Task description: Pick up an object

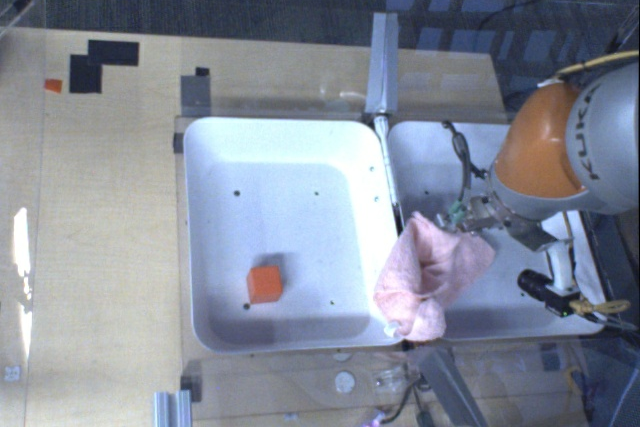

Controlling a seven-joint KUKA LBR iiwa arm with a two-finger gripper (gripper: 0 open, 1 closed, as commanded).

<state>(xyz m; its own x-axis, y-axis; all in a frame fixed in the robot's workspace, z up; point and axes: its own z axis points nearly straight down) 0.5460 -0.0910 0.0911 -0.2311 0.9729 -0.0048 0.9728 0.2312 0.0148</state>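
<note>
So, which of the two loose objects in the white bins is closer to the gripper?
The crumpled pink cloth, draped at the divider between the bins, right beside the gripper. The small orange cube sits apart in the left bin.

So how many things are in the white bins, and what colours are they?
Orange: 1, the orange block in the left bin.
Pink: 1, the pink cloth draped at the divider, mostly in the right bin.
Total: 2

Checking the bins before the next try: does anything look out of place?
Yes. The pink cloth lies bunched in the right bin, its edge draped over the divider toward the left bin. The orange block sits normally.
</note>
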